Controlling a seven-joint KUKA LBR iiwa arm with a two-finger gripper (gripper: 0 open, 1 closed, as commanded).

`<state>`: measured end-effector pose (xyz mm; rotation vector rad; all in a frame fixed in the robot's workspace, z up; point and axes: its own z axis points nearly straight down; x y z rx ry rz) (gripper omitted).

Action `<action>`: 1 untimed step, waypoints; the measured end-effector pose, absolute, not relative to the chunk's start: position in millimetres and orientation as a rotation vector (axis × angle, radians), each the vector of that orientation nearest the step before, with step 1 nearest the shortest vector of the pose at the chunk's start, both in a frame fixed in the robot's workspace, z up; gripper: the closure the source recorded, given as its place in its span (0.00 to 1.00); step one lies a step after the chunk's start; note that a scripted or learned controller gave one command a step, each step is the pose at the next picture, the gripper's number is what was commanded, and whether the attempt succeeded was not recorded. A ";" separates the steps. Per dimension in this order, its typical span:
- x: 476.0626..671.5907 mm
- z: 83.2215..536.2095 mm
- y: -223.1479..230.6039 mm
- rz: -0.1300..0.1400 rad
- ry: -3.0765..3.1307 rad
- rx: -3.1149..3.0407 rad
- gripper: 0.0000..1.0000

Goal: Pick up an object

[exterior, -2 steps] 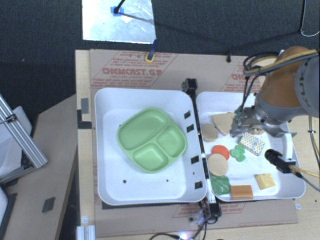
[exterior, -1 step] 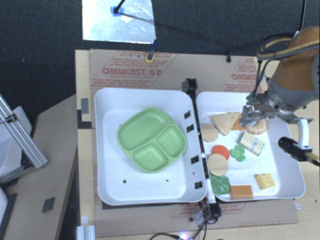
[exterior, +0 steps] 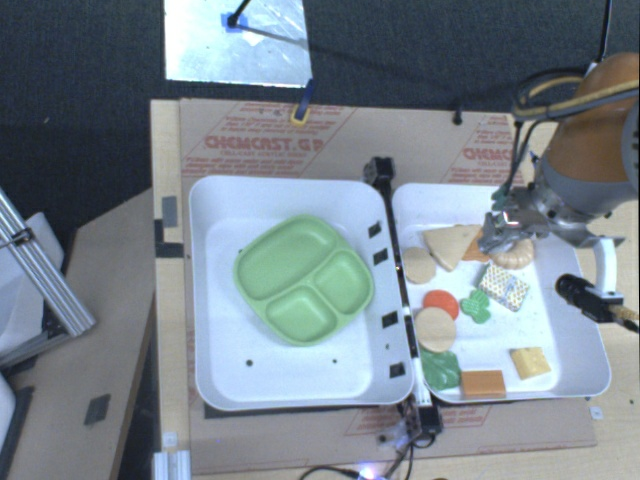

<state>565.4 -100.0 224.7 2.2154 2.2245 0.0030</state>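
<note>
While the arm (exterior: pixel 590 138) reaches in from the right, the bench (exterior: pixel 120 258) carries two shallow white bins side by side on a printed cardboard sheet (exterior: pixel 270 140). At far left, a metal frame (exterior: pixel 35 268) stands beside the bench edge. Left bin (exterior: pixel 215 298): a pale green divided plate (exterior: pixel 303 279) with three compartments lies near its middle, turned at an angle to the bin walls. A black divider strip (exterior: pixel 392 268) runs between the bins. Right bin (exterior: pixel 580 368): along its left side lie a small tan disc (exterior: pixel 418 265), an orange-red disc (exterior: pixel 440 303), a larger tan disc (exterior: pixel 435 328) and a dark green toy (exterior: pixel 440 369) at the near corner. An orange block (exterior: pixel 483 383) sits beside that toy, and a yellow block (exterior: pixel 529 362) lies just to its right. A small green piece (exterior: pixel 476 307) touches the orange-red disc. A pale wedge (exterior: pixel 452 243) lies near the far side, a patterned block (exterior: pixel 504 287) near the centre, and a beige round item (exterior: pixel 514 257) just beyond it. The gripper (exterior: pixel 500 230) is low over the far part of the right bin, above the wedge's right end and the beige round item; whether it is wide, narrow or holding anything cannot be told, since its tip is blurred against the objects beneath
</note>
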 end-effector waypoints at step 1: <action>538.8 215.3 -67.6 0.000 2.229 2.216 1.00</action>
